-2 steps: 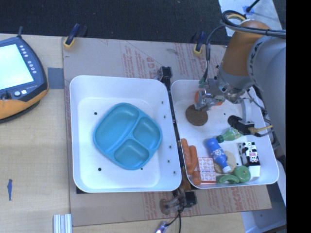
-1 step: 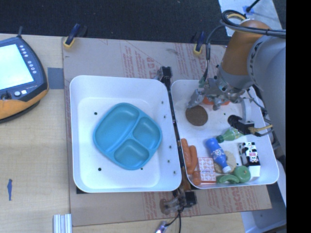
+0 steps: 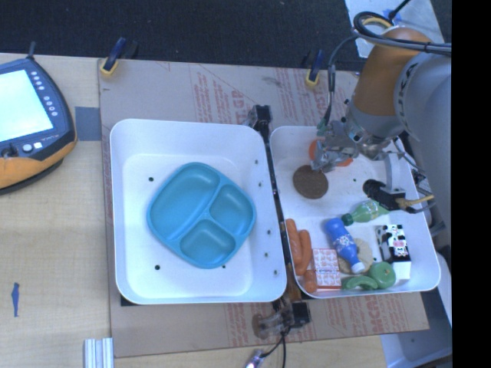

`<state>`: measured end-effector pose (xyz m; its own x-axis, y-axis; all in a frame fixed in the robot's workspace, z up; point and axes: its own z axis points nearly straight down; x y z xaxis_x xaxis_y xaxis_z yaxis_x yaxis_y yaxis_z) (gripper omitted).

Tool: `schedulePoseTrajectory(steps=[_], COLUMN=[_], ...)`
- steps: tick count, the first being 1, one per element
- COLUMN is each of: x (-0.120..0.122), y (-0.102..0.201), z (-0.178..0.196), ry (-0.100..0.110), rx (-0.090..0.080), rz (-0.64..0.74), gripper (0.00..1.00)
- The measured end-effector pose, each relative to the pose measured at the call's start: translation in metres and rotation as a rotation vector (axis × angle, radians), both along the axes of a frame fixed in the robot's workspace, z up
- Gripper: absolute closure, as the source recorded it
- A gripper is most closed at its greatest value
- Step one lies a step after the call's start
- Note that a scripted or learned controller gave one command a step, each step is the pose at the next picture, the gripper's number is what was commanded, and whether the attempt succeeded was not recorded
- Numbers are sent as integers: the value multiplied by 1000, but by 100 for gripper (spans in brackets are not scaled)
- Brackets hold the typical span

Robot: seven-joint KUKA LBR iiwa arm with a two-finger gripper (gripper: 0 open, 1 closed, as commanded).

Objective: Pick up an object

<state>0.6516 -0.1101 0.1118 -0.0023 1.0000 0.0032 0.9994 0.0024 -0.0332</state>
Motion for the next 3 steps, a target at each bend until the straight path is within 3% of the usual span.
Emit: schedulePoseTrajectory(steps=[1, 2, 3], x=[0, 0, 0], y=[0, -1, -1], z=[0, 10, 10], ry=[0, -1, -2], rx=[0, -1, -2], rz=[0, -1, 0], gripper=[0, 100, 0])
